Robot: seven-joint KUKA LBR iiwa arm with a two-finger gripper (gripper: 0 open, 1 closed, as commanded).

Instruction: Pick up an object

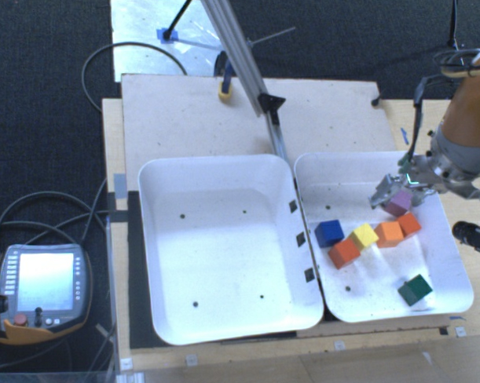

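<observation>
Several small blocks lie in the right bin [334, 179]: a blue block [329, 232], a yellow block [365, 236], a red-orange block [344, 252], two orange blocks [390, 232] [409, 222], a purple block [398, 204] and a green block [415, 289]. My gripper [392, 191] reaches in from the right and sits low over the bin's right side, directly against the upper edge of the purple block. The gripper body hides part of that block, and whether the block is held is unclear.
The left bin [218, 242] sits beside the right one, with a dividing rim between them. A slanted metal pole [239, 49] crosses the bench behind the bins. A teach pendant [39, 292] lies at far left.
</observation>
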